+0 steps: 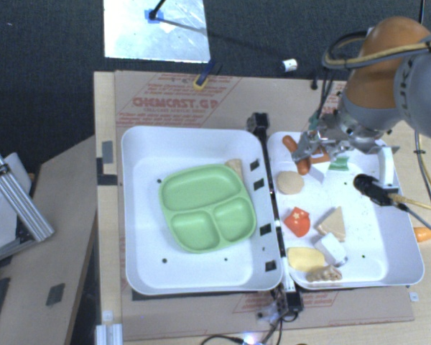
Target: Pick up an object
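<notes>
- Hot dog [296, 148] — a small reddish-orange toy sausage lying near the far left corner of the right bin [401, 261], partly under the gripper. By its look it is light, stiff moulded plastic with a smooth, somewhat slippery skin; not fragile. Best taken across its narrow middle, fingers square to its length, so that it does not roll or squirt out.
- Gripper [310, 149] — low over the far end of the right bin, just beside or touching the hot dog. Whether its fingers stand apart or together cannot be told from this slant, and nothing is plainly seen held between them.
- Tan round piece [290, 184] — just nearer the camera than the hot dog; low and domed, likely hard to pinch from above.
- Red piece [297, 222] — toward the bin's middle, blocky with a green spot on top; likely an easy, light grasp.
- Tan wedge [333, 223] — just right of the red piece; sloped faces may slip.
- Yellow piece [306, 258] and a white block [332, 249] — near the bin's front edge, touching or nearly so, with a small beige item just in front of them.
- Green-and-white scrap [338, 164] — flat, beside the gripper.
- Arm [388, 70] — grey with an orange band, reaching in from the right; cables trail over the right bin's right side.
- Left bin [140, 264] — holds a green divided tray [207, 207], well apart from the gripper.
</notes>
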Controlling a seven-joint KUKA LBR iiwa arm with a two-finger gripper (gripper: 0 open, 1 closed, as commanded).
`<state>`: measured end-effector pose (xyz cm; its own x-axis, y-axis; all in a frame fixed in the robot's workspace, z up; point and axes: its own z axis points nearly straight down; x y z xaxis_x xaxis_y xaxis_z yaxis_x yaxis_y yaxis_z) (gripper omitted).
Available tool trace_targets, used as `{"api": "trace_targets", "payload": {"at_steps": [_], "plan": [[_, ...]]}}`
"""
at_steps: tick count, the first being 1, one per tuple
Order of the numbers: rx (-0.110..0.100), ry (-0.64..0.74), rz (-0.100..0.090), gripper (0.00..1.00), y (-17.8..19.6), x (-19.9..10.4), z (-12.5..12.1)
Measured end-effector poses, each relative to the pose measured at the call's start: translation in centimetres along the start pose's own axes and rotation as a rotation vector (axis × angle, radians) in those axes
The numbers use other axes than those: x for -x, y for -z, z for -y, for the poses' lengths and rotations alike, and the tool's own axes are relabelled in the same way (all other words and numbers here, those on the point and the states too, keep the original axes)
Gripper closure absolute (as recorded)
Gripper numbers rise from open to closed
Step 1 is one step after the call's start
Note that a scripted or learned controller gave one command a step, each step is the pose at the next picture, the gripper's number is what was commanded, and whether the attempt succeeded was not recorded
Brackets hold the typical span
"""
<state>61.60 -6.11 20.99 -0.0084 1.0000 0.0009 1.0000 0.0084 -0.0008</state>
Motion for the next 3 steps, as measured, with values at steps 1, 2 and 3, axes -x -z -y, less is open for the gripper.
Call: {"api": "trace_targets", "payload": {"at_steps": [1, 2, 3], "plan": [[0.0, 0.0, 0.0, 1.0, -0.3, -4.5, 1.2], [0.002, 0.001, -0.001, 1.0, 0.9, -9.0, 1.6], [-0.001, 0.002, -0.002, 1.0, 1.6, -14.8, 4.1]]}}
